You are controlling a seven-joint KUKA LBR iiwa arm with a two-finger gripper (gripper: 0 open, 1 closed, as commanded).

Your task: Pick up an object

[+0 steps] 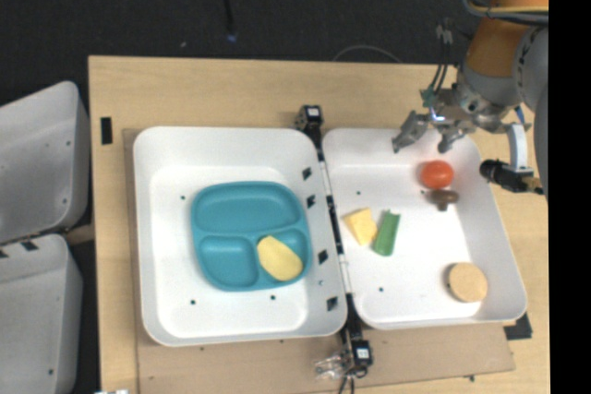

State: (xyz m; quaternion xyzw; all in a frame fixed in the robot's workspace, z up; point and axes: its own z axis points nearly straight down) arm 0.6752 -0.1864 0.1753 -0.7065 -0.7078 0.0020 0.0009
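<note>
My gripper (427, 137) hangs open over the far edge of the right bin (406, 309), with nothing between its fingers. Just below and to its right lies a red tomato-like object (437, 173) with a brown stem piece beside it. In the middle of the right bin a yellow wedge (360, 225) lies against a green block (386, 232). A tan round disc (466, 282) rests near that bin's front right corner. In the left bin (166, 309) a yellow lemon-like object (278, 257) sits on a teal divided plate (231, 217).
A black clip (309, 116) sits at the far end of the seam between the bins. The wooden bench (111, 97) surrounds both bins. Grey padded shapes (37, 152) lie off its left edge.
</note>
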